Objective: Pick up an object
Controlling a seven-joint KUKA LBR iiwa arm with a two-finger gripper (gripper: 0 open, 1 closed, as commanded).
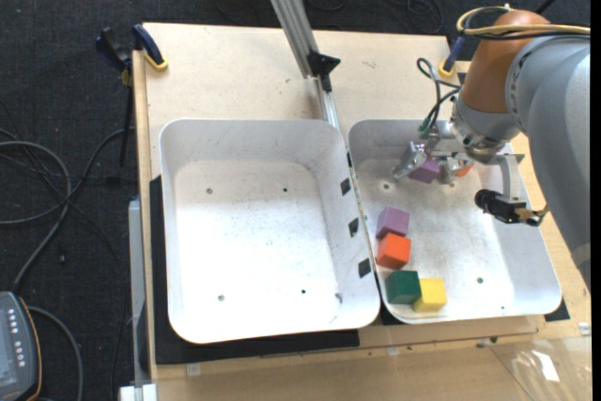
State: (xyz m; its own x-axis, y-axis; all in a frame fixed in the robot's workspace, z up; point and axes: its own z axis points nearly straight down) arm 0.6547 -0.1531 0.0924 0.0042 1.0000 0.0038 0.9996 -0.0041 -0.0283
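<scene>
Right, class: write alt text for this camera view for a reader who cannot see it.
A grey robot arm's tool holds a purple block above the right bin. Purple, orange, green and yellow cubes lie in that bin.

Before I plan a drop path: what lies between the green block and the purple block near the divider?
In the camera view, the orange block lies between the purple block and the green block, in the right bin.
</scene>
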